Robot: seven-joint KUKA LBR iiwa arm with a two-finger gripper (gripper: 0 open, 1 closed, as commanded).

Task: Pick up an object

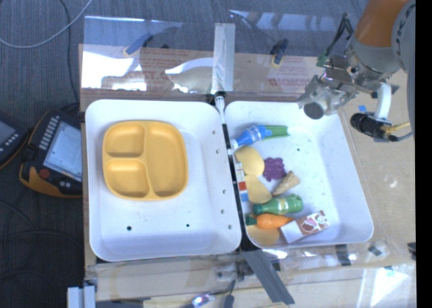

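Sitting near the front of the right bin (351, 165) are a small carton (305, 226), an orange carrot (272, 221) and a green bottle (282, 204). Farther back lie purple grapes (273, 167) and a blue bottle (255, 134). The gripper (322, 97) hangs over the far right corner, holding nothing. Nobody can tell how wide it is. Picking has not started.

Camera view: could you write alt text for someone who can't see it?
A grey and orange robot arm's gripper hovers over the top right corner of the right bin, which holds a pile of toy food. The left bin holds a yellow divided plate.
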